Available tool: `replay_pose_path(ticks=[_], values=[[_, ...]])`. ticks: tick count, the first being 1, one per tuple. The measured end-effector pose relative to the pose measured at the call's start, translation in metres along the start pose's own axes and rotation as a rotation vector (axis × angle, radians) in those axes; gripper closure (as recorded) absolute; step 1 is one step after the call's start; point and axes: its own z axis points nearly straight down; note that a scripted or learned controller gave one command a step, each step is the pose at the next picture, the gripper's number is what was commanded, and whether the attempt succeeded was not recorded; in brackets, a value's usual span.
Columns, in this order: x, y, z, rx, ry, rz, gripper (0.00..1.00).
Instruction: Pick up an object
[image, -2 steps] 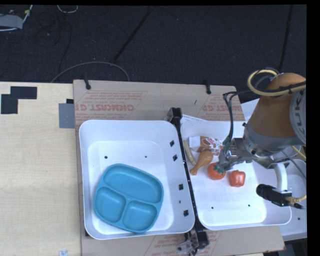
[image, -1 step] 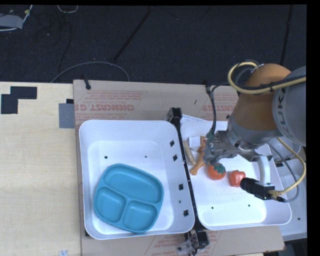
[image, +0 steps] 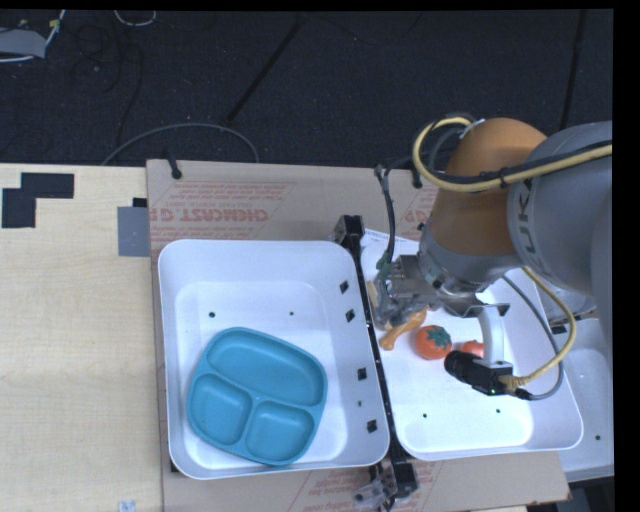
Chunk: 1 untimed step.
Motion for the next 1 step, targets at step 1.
replay_pose_path(ticks=[1], values=[[0.0552, 0.0193, -0.0067, -0.001, 0.000, -0.002, 1.00]])
